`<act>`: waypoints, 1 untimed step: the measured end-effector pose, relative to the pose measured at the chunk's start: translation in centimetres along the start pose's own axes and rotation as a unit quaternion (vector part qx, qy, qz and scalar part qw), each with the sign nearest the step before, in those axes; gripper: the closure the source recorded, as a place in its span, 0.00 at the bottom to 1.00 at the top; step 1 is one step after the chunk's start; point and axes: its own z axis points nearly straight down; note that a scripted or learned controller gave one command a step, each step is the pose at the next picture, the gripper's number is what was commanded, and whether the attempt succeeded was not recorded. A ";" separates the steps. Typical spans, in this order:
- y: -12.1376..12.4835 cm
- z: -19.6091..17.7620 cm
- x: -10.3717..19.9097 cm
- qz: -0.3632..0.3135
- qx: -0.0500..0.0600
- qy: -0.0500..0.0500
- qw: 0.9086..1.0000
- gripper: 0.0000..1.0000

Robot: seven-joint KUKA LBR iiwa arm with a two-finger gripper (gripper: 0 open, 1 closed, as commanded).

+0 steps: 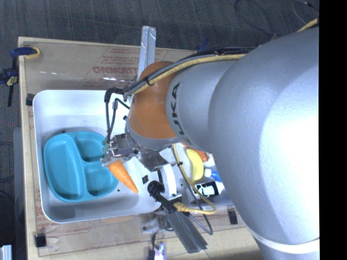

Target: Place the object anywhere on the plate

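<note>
The arm (238,129) comes in from the right of the frame and covers most of that side, its orange band (152,107) sitting just above centre. Below the band, the hand (115,151) hangs over the right edge of a blue plate (65,167) that has three compartments. The plate lies in the left white bin (46,104), in the lower left part of the frame.

A carrot (123,176) lies tilted, its thick end up against the hand and its tip pointing down and to the right. The thick end sits at the plate's right rim, beside the lower small compartment, while the rest of it stretches out over the white bin floor. Whether the hand is gripping the carrot or merely touching it cannot be told from this angle, since the wrist hides the gap between the fingers.

Right of centre, partly hidden under the arm, a yellow banana-like thing (194,164) lies in the right bin, with a small blue and white item (212,186) just below it. A yellow cable (217,56) runs along the arm. The desk (81,56) under the bins is pale brown board with red printing, and a blue clamp (21,52) sits at its upper left corner.
</note>
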 end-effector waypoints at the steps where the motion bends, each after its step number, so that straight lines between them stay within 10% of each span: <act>1: 2.3 -0.7 4.7 -0.005 -0.001 0.000 1.000 1.00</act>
